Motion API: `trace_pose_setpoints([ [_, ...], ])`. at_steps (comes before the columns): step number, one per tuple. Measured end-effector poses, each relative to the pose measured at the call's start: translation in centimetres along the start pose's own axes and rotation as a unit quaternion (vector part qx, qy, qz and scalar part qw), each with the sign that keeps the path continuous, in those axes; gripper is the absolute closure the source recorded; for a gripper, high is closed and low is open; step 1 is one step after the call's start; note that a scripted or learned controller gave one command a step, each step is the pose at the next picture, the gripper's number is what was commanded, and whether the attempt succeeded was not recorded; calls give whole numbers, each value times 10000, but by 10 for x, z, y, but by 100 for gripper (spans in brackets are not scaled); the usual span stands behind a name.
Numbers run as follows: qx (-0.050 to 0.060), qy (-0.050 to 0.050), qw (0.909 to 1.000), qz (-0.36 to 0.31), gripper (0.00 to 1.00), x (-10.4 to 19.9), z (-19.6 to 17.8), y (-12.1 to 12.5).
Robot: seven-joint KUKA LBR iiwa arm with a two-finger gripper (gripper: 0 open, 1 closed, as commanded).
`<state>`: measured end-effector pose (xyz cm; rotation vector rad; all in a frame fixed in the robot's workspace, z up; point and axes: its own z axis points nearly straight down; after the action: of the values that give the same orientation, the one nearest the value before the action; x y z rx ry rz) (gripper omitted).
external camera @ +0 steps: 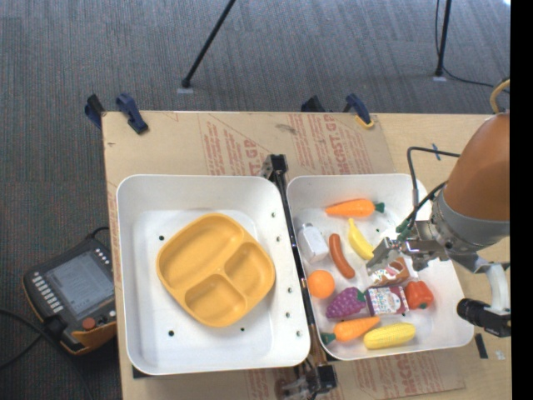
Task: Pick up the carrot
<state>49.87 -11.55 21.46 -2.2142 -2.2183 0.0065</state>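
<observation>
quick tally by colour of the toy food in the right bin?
Right bin, toy food by colour, as far as the hand leaves it visible:
Orange: 3 (carrot, second carrot, orange)
Yellow: 2 (banana, corn)
Red: 2 (sausage, pepper)
Purple: 1 (grapes)
White: 1 (small white block)
Multicolour: 1 (carton)
Total: 10

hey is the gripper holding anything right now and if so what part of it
It cannot be told. The gripper hangs low over the right bin, close above a brown toy. Both carrots, the far one and the near one, lie apart from it.
</observation>
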Motion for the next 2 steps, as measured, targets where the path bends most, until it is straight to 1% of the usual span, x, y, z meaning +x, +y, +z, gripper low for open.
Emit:
trace_pose_setpoints([
  [1, -11, 1, 10000, 11, 0, 12, 118, -20],
  [2, -68, -35, 10000, 20, 0, 32, 127, -20],
])
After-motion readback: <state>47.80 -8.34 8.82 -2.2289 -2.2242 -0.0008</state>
